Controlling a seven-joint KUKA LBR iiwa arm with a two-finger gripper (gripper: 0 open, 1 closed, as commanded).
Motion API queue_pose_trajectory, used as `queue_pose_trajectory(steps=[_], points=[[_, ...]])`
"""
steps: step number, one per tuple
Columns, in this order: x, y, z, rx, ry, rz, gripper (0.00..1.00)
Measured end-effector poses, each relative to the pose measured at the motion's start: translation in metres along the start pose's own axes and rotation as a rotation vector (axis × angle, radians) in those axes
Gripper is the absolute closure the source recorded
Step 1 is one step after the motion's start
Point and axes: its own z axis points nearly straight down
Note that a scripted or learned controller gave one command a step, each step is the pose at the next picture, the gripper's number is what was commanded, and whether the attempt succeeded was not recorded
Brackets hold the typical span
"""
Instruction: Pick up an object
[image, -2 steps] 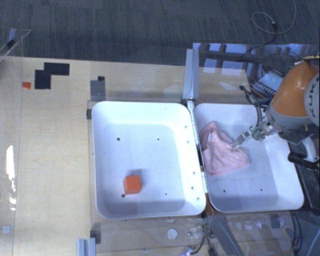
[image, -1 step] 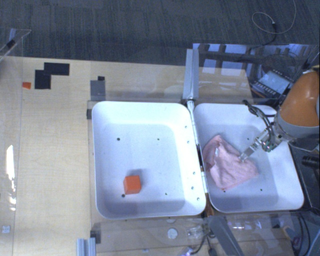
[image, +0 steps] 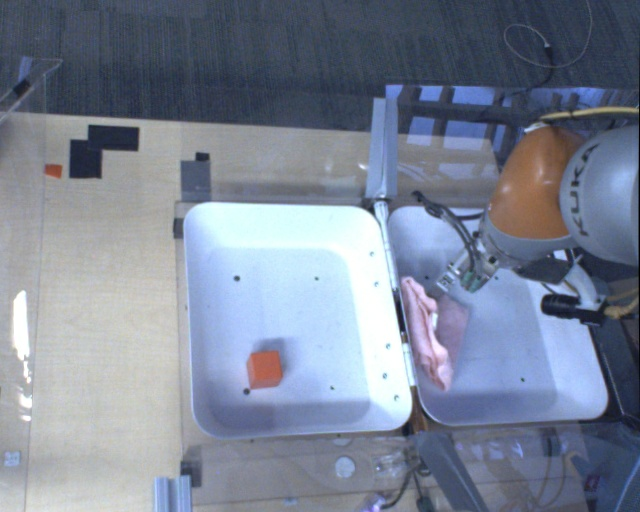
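A crumpled pink cloth (image: 430, 335) lies along the left wall of the right bin (image: 520, 395), next to the divider. My gripper (image: 468, 277) hangs over the right bin, just up and to the right of the cloth's top end, and I see nothing held between its fingers. An orange cube (image: 265, 369) sits in the left bin (image: 290, 250), near its front left part, far from the gripper.
The grey arm with its orange band (image: 535, 185) covers the right bin's back right part. Black cables (image: 440, 212) trail near the wrist. A metal post (image: 380, 150) stands behind the divider between the bins. Black markers (image: 100, 148) lie on the bench at far left.
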Motion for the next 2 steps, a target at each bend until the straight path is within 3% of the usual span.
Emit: queue_pose_trajectory(steps=[1,2], points=[[-0.0149,0.0223,0.002,0.006,0.003,0.199,0.0],[-0.0149,0.0222,0.002,0.006,0.003,0.2,0.0]])
